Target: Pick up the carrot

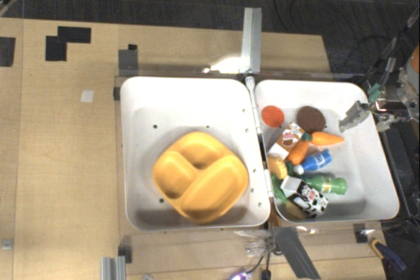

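The carrot [327,138] is a small orange cone lying in the right bin [367,174], its tip pointing right. It rests just below a brown round piece [311,119] and beside an orange oblong piece [298,151]. My gripper [355,116] hangs over the upper right part of the same bin. It is a short way up and to the right of the carrot's tip and apart from it, with nothing seen held in it. The arm [396,99] comes in from the right edge.
Packed around the carrot are a red-orange ball [273,116], a snack packet [291,136], a blue bottle [317,160], a green bottle [326,184] and a cow-patterned box [308,197]. The left bin [144,141] holds a yellow divided dish [200,175].
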You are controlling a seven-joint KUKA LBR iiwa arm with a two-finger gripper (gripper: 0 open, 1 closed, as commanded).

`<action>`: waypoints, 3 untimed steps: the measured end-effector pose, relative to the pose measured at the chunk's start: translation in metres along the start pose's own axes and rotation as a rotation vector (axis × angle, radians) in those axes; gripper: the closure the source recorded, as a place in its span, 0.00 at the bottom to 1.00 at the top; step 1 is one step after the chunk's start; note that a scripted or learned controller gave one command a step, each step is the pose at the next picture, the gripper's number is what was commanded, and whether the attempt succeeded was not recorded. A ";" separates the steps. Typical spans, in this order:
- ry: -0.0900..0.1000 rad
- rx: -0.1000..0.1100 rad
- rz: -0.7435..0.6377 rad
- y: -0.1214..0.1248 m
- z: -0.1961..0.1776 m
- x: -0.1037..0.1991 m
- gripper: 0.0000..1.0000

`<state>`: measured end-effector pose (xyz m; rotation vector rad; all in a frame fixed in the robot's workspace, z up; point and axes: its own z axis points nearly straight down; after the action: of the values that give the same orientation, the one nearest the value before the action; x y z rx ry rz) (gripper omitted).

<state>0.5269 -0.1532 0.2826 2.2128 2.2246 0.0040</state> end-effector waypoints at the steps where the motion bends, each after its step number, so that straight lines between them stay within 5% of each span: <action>1: -0.002 -0.004 -0.125 0.027 -0.091 -0.053 0.00; 2: -0.003 -0.005 -0.468 0.057 -0.101 -0.038 0.00; 3: -0.002 -0.005 -0.649 0.144 -0.105 0.004 0.00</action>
<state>0.6703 -0.1485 0.3887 1.3857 2.8087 0.0053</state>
